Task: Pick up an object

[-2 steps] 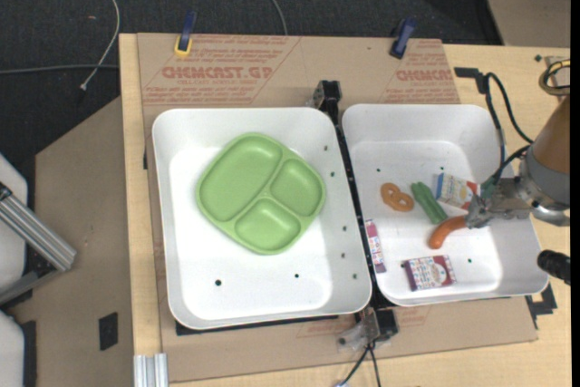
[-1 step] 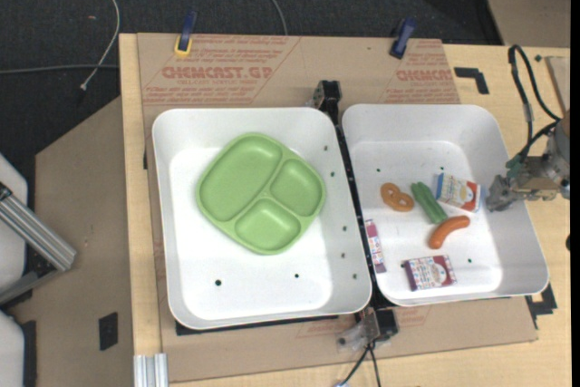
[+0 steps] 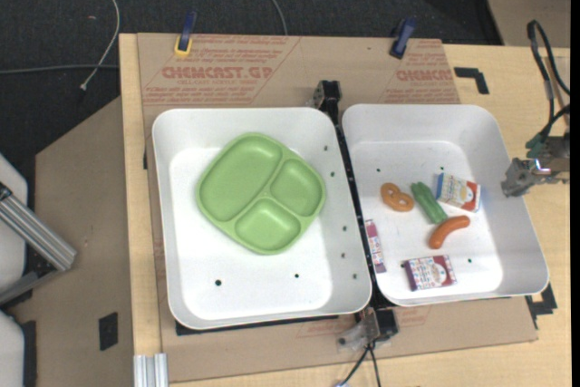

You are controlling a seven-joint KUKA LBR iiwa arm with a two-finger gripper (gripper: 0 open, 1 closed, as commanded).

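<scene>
Carton: small, flat, red-and-white printed packet, lying nearest the right bin's front rim.
Sausage: smooth, orange-red, rounded ends, its long axis slanting up toward the right, sitting mid-bin.
Neighbours: glossy green pepper just beside it; brown pretzel further left.
Room: bare white floor lying behind the toys.
Plate: green plastic, three compartments, resting in the left bin.
Hand: hovering at the right bin's outer rim; opening is not discernible.
</scene>
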